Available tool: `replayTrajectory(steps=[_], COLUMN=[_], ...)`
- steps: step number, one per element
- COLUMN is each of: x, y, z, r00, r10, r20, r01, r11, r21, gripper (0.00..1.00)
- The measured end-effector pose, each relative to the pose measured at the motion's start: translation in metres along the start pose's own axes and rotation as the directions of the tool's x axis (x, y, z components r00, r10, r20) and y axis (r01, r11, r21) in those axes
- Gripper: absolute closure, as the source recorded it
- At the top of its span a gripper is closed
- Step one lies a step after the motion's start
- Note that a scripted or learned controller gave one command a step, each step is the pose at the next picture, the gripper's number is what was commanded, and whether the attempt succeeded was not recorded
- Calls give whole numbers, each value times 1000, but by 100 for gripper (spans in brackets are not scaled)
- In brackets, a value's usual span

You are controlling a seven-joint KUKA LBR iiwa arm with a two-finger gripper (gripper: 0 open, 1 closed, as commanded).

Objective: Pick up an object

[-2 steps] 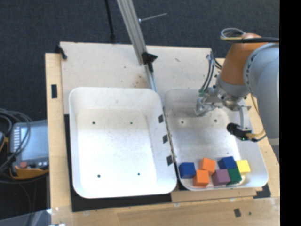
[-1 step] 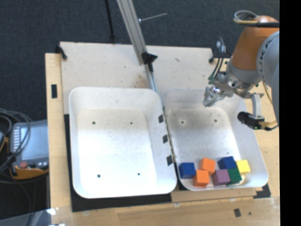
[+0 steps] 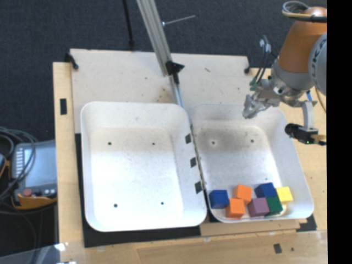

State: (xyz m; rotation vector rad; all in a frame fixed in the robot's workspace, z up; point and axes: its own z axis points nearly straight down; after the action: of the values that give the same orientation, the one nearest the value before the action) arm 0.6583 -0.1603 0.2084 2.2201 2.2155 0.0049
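Note:
Several small coloured blocks crowd the near edge of the right bin (image 3: 286,158): a blue block (image 3: 219,198), two orange ones (image 3: 243,192) (image 3: 236,207), a purple one (image 3: 257,207), a green one (image 3: 274,205), a dark blue one (image 3: 265,190) and a yellow one (image 3: 284,194). My gripper (image 3: 250,111) hangs over the far rim of the right bin, well away from the blocks, with nothing seen between its fingers. The fingers look close together, but their state is unclear at this size.
The left bin (image 3: 88,147) lies beside the right one, with a row of black clips (image 3: 193,161) along the shared edge. A slanted metal rail (image 3: 157,34) rises from the back of the bench. A grey device (image 3: 33,166) with cables sits at far left.

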Motion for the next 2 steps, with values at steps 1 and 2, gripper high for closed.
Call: replayTrajectory(steps=[1,2], x=[50,100], y=[-11,-25], z=[-17,-9], r00=[1000,1000], r10=[-8,-8], r20=[-3,-2], r01=[9,8], r11=[1000,1000], r21=[4,6], gripper=[100,100])
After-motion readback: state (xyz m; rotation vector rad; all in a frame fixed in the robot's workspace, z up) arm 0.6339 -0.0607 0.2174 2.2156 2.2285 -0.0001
